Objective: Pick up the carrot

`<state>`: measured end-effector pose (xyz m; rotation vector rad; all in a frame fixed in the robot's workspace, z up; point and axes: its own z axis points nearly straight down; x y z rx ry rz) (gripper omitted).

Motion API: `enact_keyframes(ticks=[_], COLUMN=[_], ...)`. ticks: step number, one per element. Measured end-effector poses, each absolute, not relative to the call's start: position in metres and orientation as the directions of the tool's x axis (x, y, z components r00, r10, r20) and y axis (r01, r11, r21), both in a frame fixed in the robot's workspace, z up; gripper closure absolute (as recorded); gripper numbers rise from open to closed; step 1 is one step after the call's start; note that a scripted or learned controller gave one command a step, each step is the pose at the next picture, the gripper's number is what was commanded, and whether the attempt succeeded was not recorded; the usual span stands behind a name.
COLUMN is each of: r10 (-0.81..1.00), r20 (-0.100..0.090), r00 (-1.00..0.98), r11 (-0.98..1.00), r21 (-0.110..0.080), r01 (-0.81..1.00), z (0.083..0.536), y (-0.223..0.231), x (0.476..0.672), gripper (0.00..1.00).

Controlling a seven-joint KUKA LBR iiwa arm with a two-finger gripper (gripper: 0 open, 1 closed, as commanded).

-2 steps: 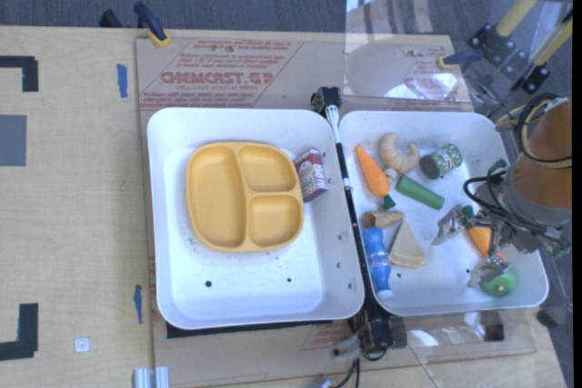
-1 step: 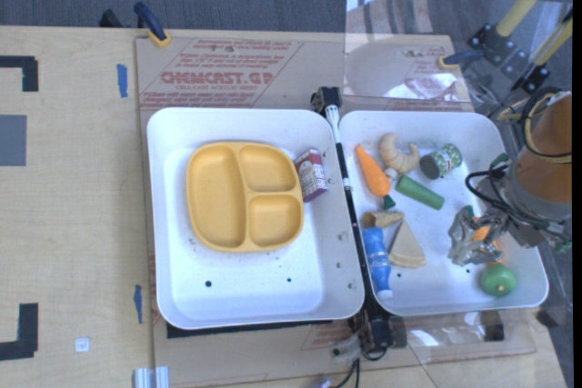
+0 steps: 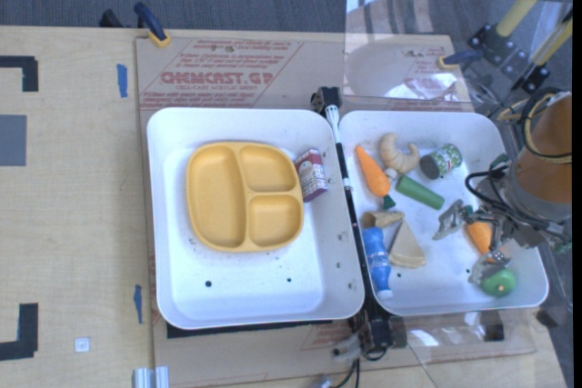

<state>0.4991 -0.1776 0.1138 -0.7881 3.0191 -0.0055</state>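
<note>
Gripper [image 3: 466, 227] hangs low over the right bin's [image 3: 523, 295] right side, beside an orange piece [image 3: 479, 236] and above a green ball [image 3: 497, 283]; whether it grasps anything cannot be told. Farther left, the carrot [image 3: 372, 173] lies beside a green cylinder [image 3: 418, 190].

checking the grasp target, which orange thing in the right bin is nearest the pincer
The small orange piece right beside the pincer; the long carrot lies farther off by the divider.

carrot [image 3: 371, 171] in right bin [image 3: 436, 303], end effector [image 3: 473, 236] nearby
</note>
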Motion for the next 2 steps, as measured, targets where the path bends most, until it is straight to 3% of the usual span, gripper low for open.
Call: enact_keyframes(ticks=[1, 2], r10=[-0.179, -0.181], r20=[-0.013, -0.028], r00=[-0.984, -0.983], r11=[0.984, 0.983], r21=[-0.002, -0.009], r01=[-0.179, -0.181], z=[0.090, 0.104], y=[-0.196, -0.196], x=[0.514, 0.520], gripper=[0.00, 1.00])
